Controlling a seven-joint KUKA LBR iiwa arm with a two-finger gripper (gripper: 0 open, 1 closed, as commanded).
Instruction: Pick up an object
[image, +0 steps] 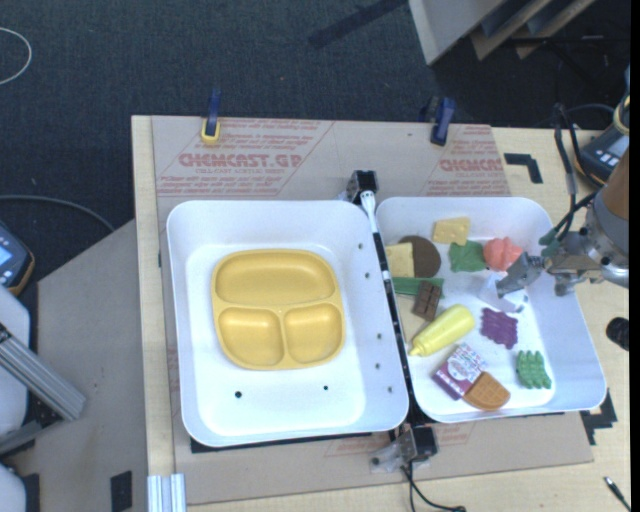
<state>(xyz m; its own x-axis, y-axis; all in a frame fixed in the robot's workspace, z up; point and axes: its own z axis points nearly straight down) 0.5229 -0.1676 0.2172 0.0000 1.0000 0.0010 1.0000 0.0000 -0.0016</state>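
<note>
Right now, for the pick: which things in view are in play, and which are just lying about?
In play (right bin, within reach of the tool):
- yellow bottle
- purple toy
- green toy
- orange-pink toy
- chocolate bar

Lying about:
- yellow divided plate in the left bin
- blue clamps on the board's far edge
</note>
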